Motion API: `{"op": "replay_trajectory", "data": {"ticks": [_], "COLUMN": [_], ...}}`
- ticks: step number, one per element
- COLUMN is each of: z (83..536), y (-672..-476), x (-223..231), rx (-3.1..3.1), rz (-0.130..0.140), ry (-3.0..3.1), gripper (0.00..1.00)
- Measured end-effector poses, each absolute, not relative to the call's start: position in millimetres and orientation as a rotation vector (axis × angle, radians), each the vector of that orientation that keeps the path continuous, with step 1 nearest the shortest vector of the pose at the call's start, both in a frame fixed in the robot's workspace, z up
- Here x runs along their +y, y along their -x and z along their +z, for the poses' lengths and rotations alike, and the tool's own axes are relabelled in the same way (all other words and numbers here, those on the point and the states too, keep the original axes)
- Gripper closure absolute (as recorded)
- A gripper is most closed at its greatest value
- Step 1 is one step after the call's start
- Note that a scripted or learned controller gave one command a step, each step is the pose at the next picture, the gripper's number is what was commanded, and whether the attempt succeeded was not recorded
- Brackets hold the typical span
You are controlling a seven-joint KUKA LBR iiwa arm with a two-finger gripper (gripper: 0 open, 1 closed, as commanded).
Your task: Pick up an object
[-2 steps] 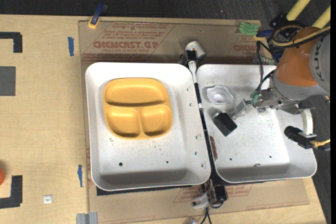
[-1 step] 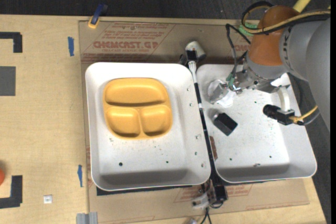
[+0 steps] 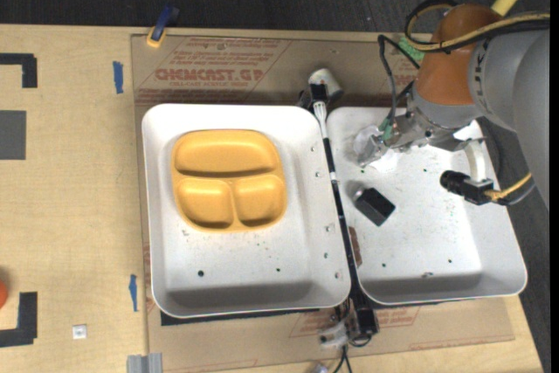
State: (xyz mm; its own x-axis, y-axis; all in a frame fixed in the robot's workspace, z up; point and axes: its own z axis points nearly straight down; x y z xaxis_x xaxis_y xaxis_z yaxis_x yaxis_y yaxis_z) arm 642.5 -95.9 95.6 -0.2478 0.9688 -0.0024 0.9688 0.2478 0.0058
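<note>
A small black block [image 3: 375, 205] lies tilted on the floor of the right bin [image 3: 437, 262], left of its middle. My gripper [image 3: 370, 144] reaches down into the far left corner of that bin, a short way above and behind the block and apart from it. The gripper looks blurred and silvery. A yellow three-compartment tray [image 3: 230, 178] lies in the left bin [image 3: 227, 275], towards its back.
The grey arm with its orange band [image 3: 450, 70] comes in over the right bin's far right corner. A black plug on a yellow cable [image 3: 465, 185] hangs over the bin's right side. A black strip [image 3: 336, 188] runs between the bins.
</note>
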Motion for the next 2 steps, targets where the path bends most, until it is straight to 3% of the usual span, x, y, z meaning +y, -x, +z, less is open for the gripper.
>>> {"op": "replay_trajectory", "data": {"ticks": [1,2], "z": [184.8,184.7], "y": [-593.1,-593.0], "x": [-67.2,-67.2], "rx": [2.135,2.136], "rz": [0.001,0.0], "ry": [-2.304,-2.304], "gripper": [1.0,0.0]}}
